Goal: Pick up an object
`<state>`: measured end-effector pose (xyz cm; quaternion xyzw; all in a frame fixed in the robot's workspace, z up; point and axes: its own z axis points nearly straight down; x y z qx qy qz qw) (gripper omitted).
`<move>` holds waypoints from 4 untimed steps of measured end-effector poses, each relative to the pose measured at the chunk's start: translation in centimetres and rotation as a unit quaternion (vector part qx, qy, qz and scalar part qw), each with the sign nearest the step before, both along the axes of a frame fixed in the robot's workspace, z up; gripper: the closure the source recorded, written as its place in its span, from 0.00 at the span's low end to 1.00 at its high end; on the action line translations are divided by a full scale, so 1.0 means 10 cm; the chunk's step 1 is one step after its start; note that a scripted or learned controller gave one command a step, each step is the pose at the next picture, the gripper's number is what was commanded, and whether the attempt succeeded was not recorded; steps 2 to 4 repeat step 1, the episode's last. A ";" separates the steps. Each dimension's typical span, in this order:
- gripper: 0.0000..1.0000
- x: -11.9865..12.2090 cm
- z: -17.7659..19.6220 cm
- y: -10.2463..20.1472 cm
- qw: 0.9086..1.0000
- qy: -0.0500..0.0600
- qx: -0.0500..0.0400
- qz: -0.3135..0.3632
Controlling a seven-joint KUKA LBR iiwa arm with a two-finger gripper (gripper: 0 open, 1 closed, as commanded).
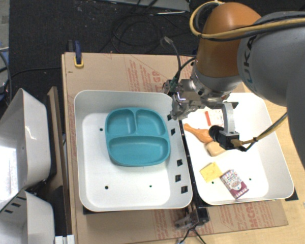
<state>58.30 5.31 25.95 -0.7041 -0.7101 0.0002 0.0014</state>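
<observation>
My gripper (183,105) hangs over the far left corner of the right bin (274,151), close to the wall between the two bins. Just below it lies a tan wooden-handled object (197,131), reaching down to a pale block end (212,148). A small red stick (207,118) rests beside the wrist. Nearer the front lie a yellow square piece (210,172) and a maroon-and-pink packet (234,183). The view shows nothing held in the gripper.
A teal divided plate (137,136) lies in the left bin (86,151). The large grey and orange arm (229,39) covers the far part of the right bin. Brown cardboard (127,70) lies under both bins.
</observation>
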 end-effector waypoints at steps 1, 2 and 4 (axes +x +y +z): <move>1.00 -0.27 -0.13 0.36 1.000 0.001 0.000 -0.001; 1.00 -0.27 -0.13 0.36 1.000 0.001 0.000 -0.001; 1.00 -0.27 -0.13 0.36 1.000 0.001 0.000 -0.001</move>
